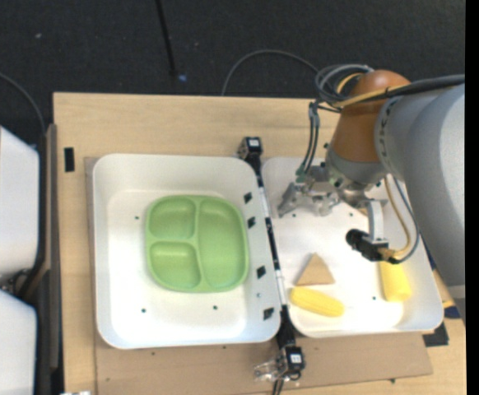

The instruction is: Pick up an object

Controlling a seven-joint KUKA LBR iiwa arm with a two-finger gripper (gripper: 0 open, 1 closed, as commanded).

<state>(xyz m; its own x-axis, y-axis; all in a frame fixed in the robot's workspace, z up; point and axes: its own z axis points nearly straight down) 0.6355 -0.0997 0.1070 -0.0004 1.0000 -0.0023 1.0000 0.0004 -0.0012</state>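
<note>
As it lies flat on the floor of the right bin [425,319], the tan wedge [314,271] is apart from the gripper [305,200], its point toward the view's top. A yellow banana-shaped piece [317,303] lies just below the wedge in the view, almost touching its base. A yellow stubby piece [395,282] lies to the wedge's right in the view, well apart from it and near the bin's right wall. The gripper is above the wedge in the view, over bare bin floor; whether it is open or closed cannot be told. The grey arm [420,146] with its orange band rises beyond it. Left of the wedge in the view, across the bin walls, the left bin [112,212] holds a green divided plate [197,243]. Both bins sit on a wooden bench [182,122].
</note>
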